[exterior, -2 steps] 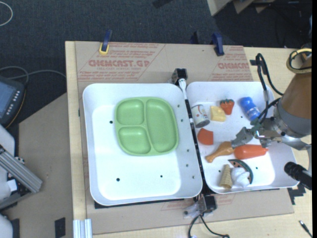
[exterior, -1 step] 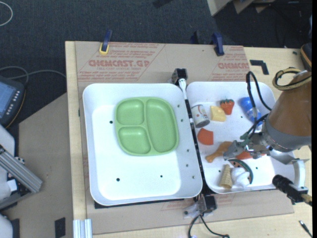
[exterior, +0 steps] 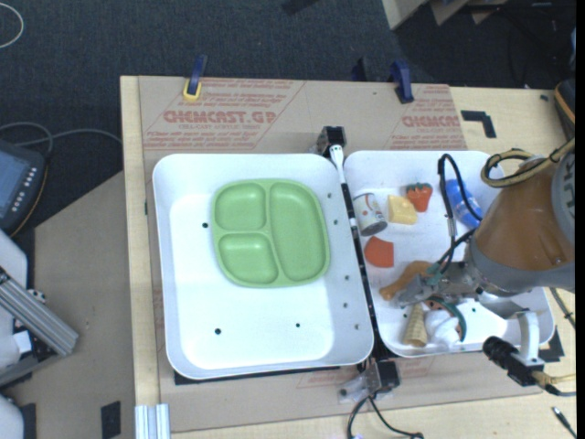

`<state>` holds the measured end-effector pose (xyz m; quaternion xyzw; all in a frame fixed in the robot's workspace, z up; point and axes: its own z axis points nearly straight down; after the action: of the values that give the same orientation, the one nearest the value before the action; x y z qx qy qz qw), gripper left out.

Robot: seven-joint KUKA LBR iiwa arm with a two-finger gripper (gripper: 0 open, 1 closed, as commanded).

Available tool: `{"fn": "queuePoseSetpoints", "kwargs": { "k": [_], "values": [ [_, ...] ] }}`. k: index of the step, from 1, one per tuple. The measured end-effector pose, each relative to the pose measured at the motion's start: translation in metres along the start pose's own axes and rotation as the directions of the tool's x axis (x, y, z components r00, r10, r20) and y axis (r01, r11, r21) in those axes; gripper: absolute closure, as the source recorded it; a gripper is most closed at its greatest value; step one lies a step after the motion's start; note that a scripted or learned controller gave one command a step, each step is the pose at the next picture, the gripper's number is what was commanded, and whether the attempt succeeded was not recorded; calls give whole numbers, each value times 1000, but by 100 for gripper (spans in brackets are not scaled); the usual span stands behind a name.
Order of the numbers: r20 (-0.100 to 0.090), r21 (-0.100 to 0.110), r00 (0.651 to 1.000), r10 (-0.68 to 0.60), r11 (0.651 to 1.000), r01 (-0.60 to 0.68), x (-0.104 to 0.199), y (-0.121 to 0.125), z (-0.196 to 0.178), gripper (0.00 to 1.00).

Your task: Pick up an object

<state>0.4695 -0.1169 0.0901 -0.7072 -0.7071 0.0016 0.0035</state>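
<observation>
The right bin (exterior: 388, 165) holds several small toys. A small can (exterior: 369, 213) lies near its left wall, with a yellow wedge (exterior: 401, 209) and a red strawberry (exterior: 420, 196) beside it. A red block (exterior: 379, 253) sits lower down, then an orange-brown piece (exterior: 403, 282) and a waffle cone (exterior: 417, 326) near the front. A blue item (exterior: 460, 200) lies toward the right. My gripper (exterior: 441, 293) hangs low over the front of this bin, right of the orange-brown piece and above the cone. The arm's wrist covers what lies under it.
The left bin (exterior: 183, 273) carries a green divided plate (exterior: 271, 231) in its upper half. Black cables loop over the right bin around the arm. The bins rest on a cardboard-covered bench, with clamps at the back edge.
</observation>
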Motion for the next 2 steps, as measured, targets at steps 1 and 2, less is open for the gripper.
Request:
{"fn": "queuePoseSetpoints", "kwargs": {
  "k": [1, 2],
  "values": [
    [3, -8, 1000, 2, 1000, -2, -1, 1, -13, 100],
    [4, -14, 1000, -1, 1000, 1, 2, 13, -68, 100]
  ]
}}
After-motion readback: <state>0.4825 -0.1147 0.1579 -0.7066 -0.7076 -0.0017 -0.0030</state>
